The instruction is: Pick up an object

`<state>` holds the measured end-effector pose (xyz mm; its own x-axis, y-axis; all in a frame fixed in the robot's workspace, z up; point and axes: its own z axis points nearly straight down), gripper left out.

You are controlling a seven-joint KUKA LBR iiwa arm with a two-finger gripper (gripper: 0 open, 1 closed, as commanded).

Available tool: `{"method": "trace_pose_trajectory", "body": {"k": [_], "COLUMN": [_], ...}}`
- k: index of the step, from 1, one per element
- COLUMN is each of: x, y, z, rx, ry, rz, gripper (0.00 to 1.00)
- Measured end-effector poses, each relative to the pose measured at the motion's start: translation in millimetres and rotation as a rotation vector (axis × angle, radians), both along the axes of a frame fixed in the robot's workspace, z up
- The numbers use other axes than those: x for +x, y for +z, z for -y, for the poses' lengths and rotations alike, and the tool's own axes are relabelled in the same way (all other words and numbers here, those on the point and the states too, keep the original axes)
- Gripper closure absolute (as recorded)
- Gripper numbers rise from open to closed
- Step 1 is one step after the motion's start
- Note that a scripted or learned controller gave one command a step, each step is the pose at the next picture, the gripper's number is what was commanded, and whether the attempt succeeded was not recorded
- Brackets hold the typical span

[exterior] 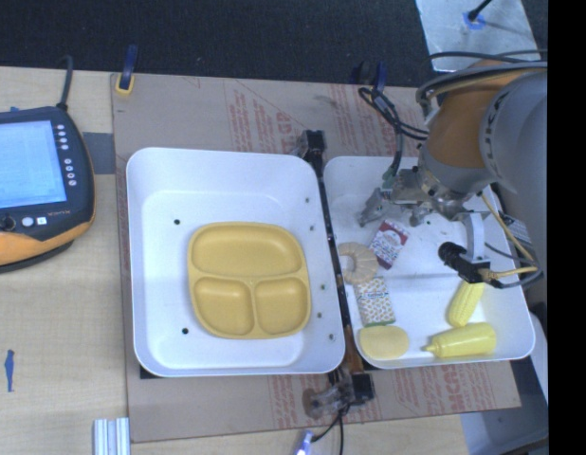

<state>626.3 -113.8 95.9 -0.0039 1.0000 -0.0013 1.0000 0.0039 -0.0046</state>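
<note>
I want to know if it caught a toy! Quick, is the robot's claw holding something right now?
Gripper: low over the right bin, above the small red packet; whether it is open, closed or holding anything cannot be told.

Small red-and-white packet [389,244] — lying flat in right bin [521,339]

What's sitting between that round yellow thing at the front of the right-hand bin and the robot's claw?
In the camera view, between the round yellow piece and the gripper lie a patterned packet, a pale ring and a small red-and-white packet.
</note>
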Motion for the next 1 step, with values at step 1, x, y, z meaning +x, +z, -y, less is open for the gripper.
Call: {"method": "trace_pose_trajectory", "body": {"k": [1], "x": [30.1], "y": [-3.7], "z": [3.1], "rx": [0.002], "ry": [0.001], "rz": [0.002], "gripper": [0.0]}}
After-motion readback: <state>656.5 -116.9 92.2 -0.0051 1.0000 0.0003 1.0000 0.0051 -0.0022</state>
